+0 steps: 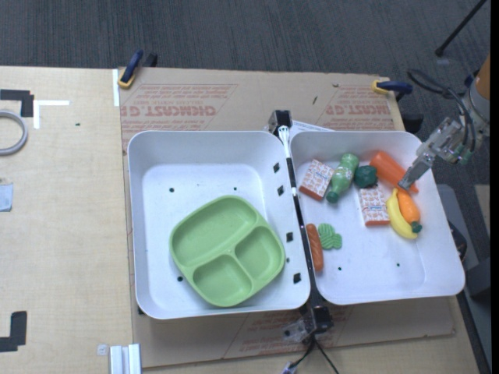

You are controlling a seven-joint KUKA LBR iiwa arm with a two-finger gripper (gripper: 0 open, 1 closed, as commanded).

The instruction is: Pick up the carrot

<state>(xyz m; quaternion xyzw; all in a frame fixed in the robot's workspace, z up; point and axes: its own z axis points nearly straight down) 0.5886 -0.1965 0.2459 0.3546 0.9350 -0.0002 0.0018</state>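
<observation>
Where tool [411,176] tips meet carrot [387,164], right bin [437,271], banana [401,220] near

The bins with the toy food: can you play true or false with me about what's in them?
1. The green tray lies in the left bin. True.
2. The carrot is in the left bin. False: it lies in the right bin, near the far right corner.
3. The end effector is down by the carrot. True.
4. The banana sits on the green tray. False: it lies in the right bin, just in front of the carrot.
5. The hot dog lies by the wall between the bins. True.
</observation>
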